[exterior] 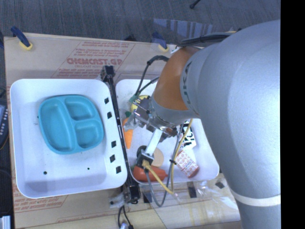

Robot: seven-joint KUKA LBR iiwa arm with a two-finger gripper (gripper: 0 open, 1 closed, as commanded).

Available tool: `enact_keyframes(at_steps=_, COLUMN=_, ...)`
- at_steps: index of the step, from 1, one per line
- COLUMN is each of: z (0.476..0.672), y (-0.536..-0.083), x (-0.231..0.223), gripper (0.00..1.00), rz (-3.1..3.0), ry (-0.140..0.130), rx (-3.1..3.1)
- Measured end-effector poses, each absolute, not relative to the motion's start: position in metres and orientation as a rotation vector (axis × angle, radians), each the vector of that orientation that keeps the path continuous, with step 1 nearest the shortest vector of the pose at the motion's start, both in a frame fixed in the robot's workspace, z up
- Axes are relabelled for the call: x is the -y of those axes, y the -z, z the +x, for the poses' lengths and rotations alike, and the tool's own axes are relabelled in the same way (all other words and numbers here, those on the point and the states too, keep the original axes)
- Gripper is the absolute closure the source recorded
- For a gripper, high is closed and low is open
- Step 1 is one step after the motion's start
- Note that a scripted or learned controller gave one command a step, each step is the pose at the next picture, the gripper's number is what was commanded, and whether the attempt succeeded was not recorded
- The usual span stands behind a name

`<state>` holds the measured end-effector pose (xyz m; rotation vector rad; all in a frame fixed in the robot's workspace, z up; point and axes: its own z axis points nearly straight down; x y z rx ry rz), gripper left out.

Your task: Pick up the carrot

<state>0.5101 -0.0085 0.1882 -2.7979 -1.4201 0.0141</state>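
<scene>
Carrot [127, 136] lay on the floor of the bin [209, 163] under the gripper [137, 117], just beside it, btwn it & the bin wall next to the other bin [24, 142]. Gripper state could not be told, as the wrist hid it. Red veg. [148, 174] & red-white packet [187, 163] lay near the gripper, on its camera side. Blue divided plate [71, 124] sat well apart from it, in the other bin.
</scene>
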Motion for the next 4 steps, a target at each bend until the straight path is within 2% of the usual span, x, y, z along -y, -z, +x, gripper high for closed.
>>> enact_keyframes(at_steps=1, z=0.546, y=-0.102, x=0.114, gripper=0.0, rz=-2.767, ry=-0.02, rx=1.474)
enact_keyframes(at_steps=2, z=0.645, y=-0.194, x=0.055, gripper=0.0, rz=-2.736, ry=0.01, rx=1.545)
enact_keyframes(at_steps=3, z=0.58, y=-0.191, x=0.009, gripper=0.0, rz=-2.658, ry=-0.009, rx=1.662)
enact_keyframes(at_steps=4, z=0.511, y=-0.188, x=0.031, gripper=0.0, rz=-2.626, ry=-0.014, rx=1.715)
